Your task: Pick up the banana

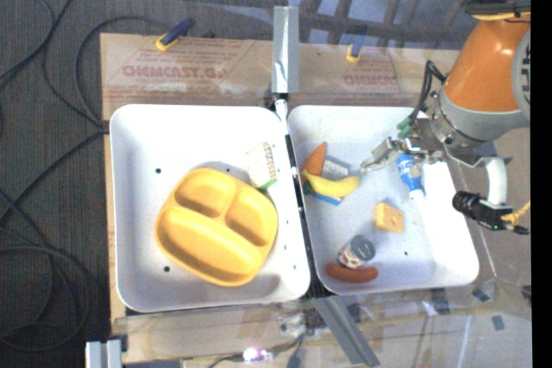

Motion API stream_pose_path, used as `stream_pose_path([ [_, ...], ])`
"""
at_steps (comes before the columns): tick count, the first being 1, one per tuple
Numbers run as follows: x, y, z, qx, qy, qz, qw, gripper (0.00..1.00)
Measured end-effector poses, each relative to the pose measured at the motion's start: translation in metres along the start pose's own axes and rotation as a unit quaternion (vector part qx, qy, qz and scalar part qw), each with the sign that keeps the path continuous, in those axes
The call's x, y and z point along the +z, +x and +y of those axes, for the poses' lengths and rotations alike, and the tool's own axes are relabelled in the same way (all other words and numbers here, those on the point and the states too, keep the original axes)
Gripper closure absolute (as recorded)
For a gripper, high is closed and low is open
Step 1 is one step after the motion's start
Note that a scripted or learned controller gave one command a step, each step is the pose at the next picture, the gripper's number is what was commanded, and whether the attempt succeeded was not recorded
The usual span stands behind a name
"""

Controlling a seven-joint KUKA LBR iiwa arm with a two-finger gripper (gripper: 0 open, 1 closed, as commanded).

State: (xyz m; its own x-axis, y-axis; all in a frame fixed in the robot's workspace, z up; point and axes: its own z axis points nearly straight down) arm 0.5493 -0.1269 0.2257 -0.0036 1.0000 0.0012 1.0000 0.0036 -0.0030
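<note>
my gripper (390, 152) hangs over the right bin (448, 263), near the banana (331, 184); whether it's open, i cannot tell. dark carpet and cables surround the bench.

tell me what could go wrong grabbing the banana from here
The banana lies packed against a carrot and a blue item, so the gripper may pinch or drag a neighbour instead. It also sits near the right bin's left wall, which may block one side of the approach.

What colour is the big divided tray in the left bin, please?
Yellow; the tray shows best in the camera view from above.
</note>
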Motion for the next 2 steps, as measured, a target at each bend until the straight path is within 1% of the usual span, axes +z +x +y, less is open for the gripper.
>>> stream_pose_path([
  [1,0.12,-0.002,0.024,-0.051,-0.006,-0.001,0.9987,0.0],
  [2,0.13,0.011,-0.031,-0.131,-0.017,-0.005,0.9912,0.0],
])
